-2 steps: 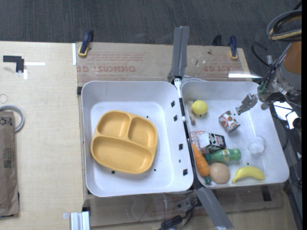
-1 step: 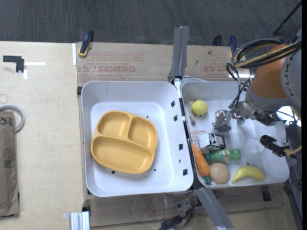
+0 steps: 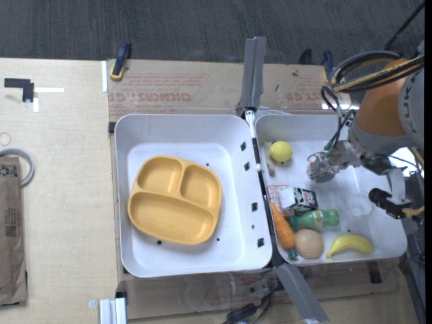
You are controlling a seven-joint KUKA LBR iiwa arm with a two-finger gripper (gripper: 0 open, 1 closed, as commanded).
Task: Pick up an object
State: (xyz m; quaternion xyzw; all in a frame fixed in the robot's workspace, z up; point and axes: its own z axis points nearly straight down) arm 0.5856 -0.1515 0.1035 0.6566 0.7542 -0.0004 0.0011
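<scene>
Reaching in from the right, the grey arm [image 3: 388, 110] holds its tool [image 3: 321, 168] low over the upper middle of the right bin [image 3: 351, 132]; whether the tool is apart or together cannot be told from this slant, and nothing shows between its tips. A yellow lemon [image 3: 281, 152] lies just left of it, apart from it. Along the bin's near side sit a small printed carton [image 3: 294, 198], a green bottle [image 3: 316, 219], an orange carrot [image 3: 283, 227], a tan round fruit [image 3: 309, 244] and a banana [image 3: 349, 245]. The left bin [image 3: 128, 181] carries a yellow divided plate [image 3: 177, 200]. Both bins rest on the surface [image 3: 54, 154].
</scene>
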